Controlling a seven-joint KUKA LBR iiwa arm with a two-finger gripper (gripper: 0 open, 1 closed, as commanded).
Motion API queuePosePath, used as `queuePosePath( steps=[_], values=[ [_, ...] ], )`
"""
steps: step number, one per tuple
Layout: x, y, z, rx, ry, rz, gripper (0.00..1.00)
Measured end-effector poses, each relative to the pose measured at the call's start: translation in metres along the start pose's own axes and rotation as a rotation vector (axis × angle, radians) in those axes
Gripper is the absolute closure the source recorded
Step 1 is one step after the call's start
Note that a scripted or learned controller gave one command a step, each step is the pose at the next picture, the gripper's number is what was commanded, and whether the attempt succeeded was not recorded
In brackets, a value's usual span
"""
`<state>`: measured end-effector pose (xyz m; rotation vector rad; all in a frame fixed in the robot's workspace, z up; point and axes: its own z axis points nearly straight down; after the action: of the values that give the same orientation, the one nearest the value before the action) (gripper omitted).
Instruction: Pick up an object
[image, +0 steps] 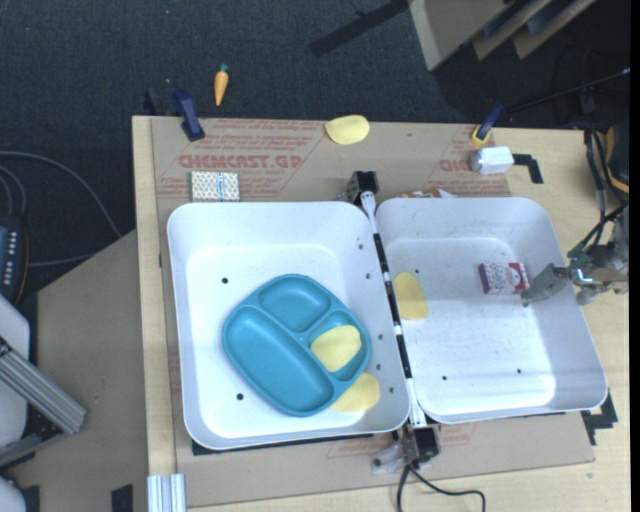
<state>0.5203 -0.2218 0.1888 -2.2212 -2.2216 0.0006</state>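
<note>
Two shallow white bins are seen side by side on the surface (150, 300). The left bin (200, 230) contains a blue divided plate (285, 345), tilted diagonally. One yellow piece (337, 346) is seated in a small compartment of the plate, and a second yellow piece (356, 395) lies just beside the plate's lower right edge, on the bin floor.

The right bin (560, 370) contains a small red-and-white packet (499, 277) in its upper right portion. A flat yellow object (410, 297) is positioned at the left wall of this bin, next to the divider between the two bins.

The tool (540, 283) is located at the right side of the right bin, reaching in from the right edge, with its tip just beside the red-and-white packet. Contact between tool and packet cannot be confirmed, and the packet is not seen between the fingers. Whether the tool is released or clenched cannot be told from this view.

Outside the bins, a yellow lemon-shaped object (347, 129) rests on the surface behind them. A small patterned packet (215, 185) lies near the left bin's upper left corner. A small white block (493, 159) is placed behind the right bin. A small carrot-shaped item (221, 85) lies on the dark floor beyond the surface.
</note>
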Motion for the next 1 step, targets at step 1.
queuePosePath(
  steps=[1],
  values=[
    [0.007,0.0469,0.0986,0.004,0.003,-0.002,0.0]
  ],
)
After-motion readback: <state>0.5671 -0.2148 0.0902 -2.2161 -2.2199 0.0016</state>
